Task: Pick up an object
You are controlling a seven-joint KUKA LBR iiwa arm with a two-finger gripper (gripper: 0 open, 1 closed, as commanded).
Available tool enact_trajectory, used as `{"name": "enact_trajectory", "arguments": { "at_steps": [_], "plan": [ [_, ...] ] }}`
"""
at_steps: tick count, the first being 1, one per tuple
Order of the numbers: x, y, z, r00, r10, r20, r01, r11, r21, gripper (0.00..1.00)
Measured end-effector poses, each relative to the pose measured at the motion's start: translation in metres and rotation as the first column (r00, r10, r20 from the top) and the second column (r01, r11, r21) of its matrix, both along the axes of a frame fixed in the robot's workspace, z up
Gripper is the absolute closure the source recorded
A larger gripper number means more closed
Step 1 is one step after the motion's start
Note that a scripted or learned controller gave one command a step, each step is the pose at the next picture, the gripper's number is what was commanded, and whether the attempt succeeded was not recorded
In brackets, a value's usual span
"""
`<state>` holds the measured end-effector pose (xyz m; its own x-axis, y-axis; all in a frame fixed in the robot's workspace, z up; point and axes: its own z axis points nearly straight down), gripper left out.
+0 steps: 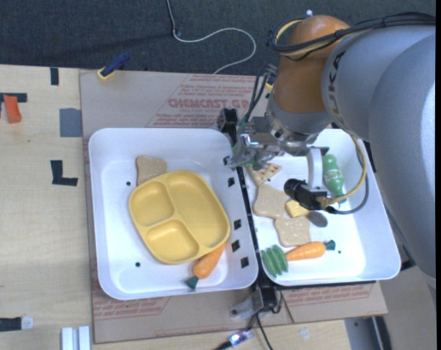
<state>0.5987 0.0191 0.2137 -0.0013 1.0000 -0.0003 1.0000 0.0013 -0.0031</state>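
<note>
My gripper hangs low over the wall between the two bins, at the back left corner of the right bin. Just under and right of it lies a tan cracker. Toy food is scattered in that bin: two bread slices, a yellow cheese piece, a carrot, a green leafy piece and a green pickle. The arm's orange band and grey body cover the back of this bin.
The left bin holds a yellow divided plate, a bread slice behind it and a carrot at its front edge. A black cable trails behind the bins. Cardboard lies under both bins.
</note>
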Motion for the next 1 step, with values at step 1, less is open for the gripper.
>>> {"name": "enact_trajectory", "arguments": {
  "at_steps": [1],
  "plan": [
    [0.0052, 0.0030, 0.0017, 1.000, 0.000, 0.001, 0.000, 1.000, 0.001, 1.00]
  ]
}}
